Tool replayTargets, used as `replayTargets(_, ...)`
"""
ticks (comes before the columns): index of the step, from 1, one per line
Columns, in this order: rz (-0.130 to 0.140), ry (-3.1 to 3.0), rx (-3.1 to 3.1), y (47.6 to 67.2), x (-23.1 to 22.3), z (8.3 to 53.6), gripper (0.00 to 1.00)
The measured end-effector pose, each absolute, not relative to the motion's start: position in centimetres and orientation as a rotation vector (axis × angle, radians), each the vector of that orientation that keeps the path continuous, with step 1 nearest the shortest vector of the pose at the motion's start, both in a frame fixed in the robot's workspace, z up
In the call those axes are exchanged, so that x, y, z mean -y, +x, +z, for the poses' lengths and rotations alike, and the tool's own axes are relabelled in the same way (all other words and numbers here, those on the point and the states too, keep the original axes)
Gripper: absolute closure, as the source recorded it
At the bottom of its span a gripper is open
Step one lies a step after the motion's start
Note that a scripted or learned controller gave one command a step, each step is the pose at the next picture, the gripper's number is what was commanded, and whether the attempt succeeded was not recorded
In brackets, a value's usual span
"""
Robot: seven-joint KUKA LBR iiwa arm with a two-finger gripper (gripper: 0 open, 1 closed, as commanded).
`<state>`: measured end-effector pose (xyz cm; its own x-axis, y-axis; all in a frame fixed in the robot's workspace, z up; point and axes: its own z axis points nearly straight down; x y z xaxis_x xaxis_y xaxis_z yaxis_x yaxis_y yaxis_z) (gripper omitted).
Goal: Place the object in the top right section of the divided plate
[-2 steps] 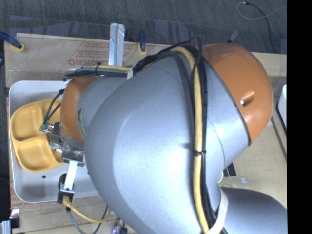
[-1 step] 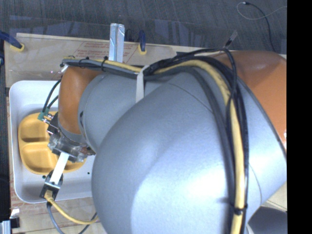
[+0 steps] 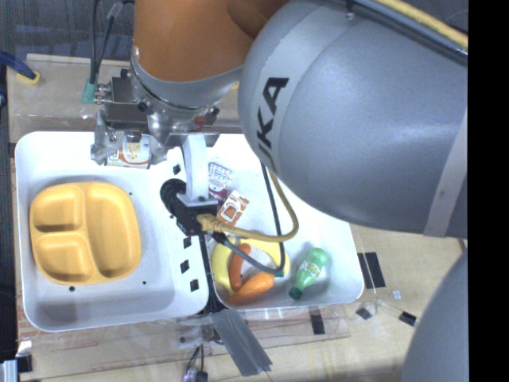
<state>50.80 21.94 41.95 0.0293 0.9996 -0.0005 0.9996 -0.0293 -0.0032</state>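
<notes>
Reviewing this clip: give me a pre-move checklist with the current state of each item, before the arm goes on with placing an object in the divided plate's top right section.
1. Divided plate lies flat in the left bin: ok.
2. Its top right section looks free of objects: ok.
3. End effector sits over the left bin's top edge, above the plate: ok.
4. An object held in the end effector: cannot tell; a small labelled item sits right at it.
5. Green bottle, carrot and banana lie in the right bin, away from the plate: ok.
6. Cable hangs over the right bin's objects: not ok.
</notes>
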Motion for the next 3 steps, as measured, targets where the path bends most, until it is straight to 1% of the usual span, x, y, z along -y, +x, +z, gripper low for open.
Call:
replayTargets(1,0.009,-2.150,2.288,47.6,-21.9,30.3,1.00)
replayTargets(2,0.009,-1.926,2.478,47.5,-20.8,19.6,1.00)
replayTargets(3,-0.021,-1.349,2.846,48.0,-20.9,12.7,1.00)
